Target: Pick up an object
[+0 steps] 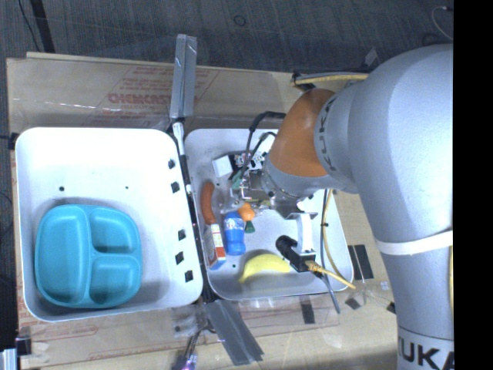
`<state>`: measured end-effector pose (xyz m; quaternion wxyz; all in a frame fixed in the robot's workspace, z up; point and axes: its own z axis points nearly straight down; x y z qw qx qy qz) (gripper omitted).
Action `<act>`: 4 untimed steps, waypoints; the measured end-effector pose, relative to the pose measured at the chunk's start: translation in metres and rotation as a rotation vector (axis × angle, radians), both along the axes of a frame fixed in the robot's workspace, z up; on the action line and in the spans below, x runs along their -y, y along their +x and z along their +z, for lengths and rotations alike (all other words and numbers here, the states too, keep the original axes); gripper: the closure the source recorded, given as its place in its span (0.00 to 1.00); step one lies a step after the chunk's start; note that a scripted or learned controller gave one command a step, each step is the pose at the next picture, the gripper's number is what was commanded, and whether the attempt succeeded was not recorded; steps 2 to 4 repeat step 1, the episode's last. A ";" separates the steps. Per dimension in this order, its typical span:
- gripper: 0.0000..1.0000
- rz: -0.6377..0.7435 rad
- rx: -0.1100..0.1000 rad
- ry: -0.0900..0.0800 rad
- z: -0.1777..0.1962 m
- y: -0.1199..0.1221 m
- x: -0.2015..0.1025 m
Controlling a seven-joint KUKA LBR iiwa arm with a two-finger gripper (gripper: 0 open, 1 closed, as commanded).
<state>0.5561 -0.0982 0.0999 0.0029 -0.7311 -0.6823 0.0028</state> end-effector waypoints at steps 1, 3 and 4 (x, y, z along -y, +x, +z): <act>1.00 0.094 0.006 0.000 0.136 0.052 0.010; 1.00 0.094 0.006 0.000 0.136 0.052 0.010; 1.00 0.094 0.006 0.000 0.136 0.052 0.010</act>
